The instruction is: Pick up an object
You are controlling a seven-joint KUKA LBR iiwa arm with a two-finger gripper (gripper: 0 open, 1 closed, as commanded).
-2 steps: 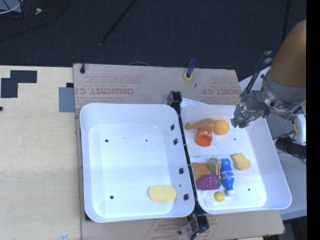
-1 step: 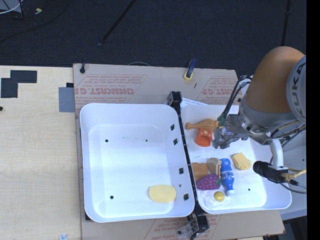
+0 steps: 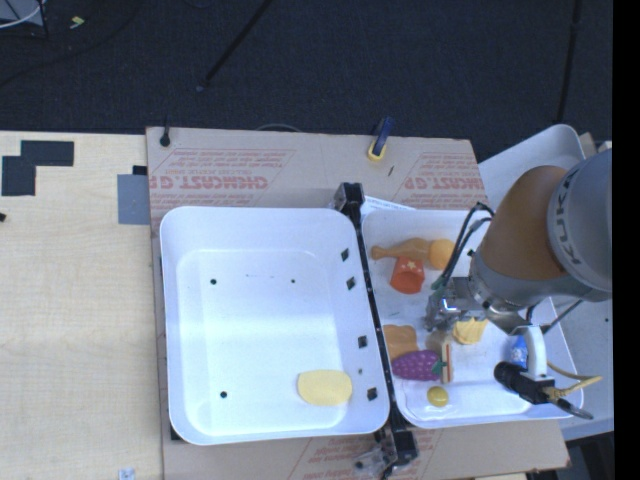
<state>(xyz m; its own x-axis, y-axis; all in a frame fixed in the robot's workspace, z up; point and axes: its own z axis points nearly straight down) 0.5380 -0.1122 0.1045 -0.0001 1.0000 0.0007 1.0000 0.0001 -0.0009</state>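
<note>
My gripper (image 3: 447, 315) hangs low over the middle of the right bin (image 3: 480, 408), coming off the grey arm with its orange band (image 3: 522, 230). Just right of it lies a yellow block (image 3: 470, 331). Below it are a purple bunch of grapes (image 3: 417, 365), a brown piece (image 3: 400, 339) and a thin striped piece (image 3: 446, 360). A red cup (image 3: 407, 275), a tan drumstick (image 3: 398, 251) and an orange ball (image 3: 440, 253) sit above it. I see nothing held in the gripper.
The left bin (image 3: 200, 268) holds one pale yellow lemon-like object (image 3: 323, 387) near its front right corner. A small yellow ball (image 3: 437, 397) and a blue-and-white item (image 3: 517, 350) lie near the right bin's front. A black divider (image 3: 362, 308) separates the bins.
</note>
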